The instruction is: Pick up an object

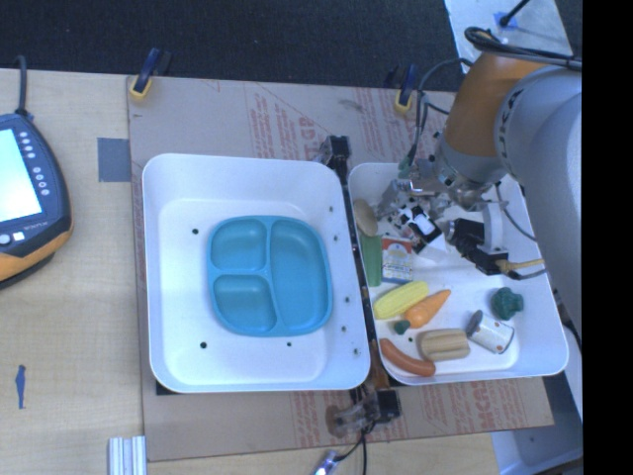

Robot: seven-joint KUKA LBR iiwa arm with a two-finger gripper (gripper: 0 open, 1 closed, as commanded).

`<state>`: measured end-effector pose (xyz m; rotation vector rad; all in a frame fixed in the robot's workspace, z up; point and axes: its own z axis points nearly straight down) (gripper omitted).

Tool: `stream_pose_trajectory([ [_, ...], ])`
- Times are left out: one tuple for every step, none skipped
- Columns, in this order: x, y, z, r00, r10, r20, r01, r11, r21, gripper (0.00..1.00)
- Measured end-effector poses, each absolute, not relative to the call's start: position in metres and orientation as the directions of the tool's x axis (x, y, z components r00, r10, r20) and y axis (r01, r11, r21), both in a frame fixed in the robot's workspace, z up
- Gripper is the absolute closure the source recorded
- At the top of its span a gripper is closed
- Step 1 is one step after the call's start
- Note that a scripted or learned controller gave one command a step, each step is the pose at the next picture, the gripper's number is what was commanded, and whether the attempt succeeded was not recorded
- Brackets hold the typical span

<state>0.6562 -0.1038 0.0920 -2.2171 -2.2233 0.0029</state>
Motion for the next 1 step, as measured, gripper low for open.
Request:
stream_pose_trajectory([
  [0.6560,-0.0965,0.0918,-0.003,1.000,0.001,1.000,0.003,-0.005,0.00],
])
